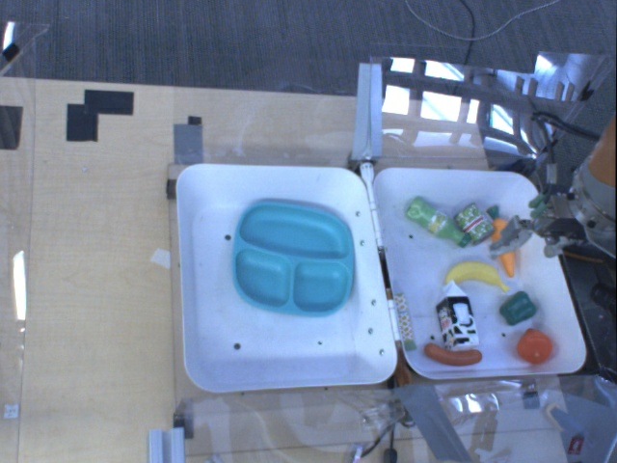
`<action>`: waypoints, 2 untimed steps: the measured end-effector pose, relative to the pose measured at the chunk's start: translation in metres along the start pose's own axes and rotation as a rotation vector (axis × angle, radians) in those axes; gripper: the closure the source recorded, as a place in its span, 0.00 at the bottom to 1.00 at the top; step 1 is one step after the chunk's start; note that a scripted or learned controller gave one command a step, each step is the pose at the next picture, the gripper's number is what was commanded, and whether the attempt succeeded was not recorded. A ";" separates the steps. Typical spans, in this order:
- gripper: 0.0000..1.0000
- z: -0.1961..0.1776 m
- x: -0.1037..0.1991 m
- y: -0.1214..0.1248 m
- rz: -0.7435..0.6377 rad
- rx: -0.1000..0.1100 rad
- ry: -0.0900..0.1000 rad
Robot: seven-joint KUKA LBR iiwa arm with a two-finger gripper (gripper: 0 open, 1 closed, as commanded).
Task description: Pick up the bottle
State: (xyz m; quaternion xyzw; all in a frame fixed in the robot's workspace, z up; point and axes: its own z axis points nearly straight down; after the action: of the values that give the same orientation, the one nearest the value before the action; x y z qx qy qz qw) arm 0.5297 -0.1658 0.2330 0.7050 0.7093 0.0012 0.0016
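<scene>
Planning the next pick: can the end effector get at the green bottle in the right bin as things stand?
Probably yes. The green bottle lies near the right bin's back wall with nothing on top of it. The end effector sits over the carrot; a green can lies close beside the bottle.

A pale wood tabletop (pixel 96 287) fills the left side, marked with black rectangular patches (pixel 99 112) near its far edge. Beyond it lies dark grey ribbed carpet floor (pixel 241 27), crossed by a thin looping cable (pixel 453 13). Clear panels (pixel 19 162) catch bright window reflections, with shiny metal framing (pixel 439 104) behind.
</scene>
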 end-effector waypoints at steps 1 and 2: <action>1.00 -0.012 0.001 0.002 -0.004 -0.005 0.000; 0.00 -0.012 0.001 0.002 -0.004 -0.005 0.000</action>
State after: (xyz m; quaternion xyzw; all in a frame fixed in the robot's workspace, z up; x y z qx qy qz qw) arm 0.5315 -0.1650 0.2446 0.7036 0.7106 0.0028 0.0036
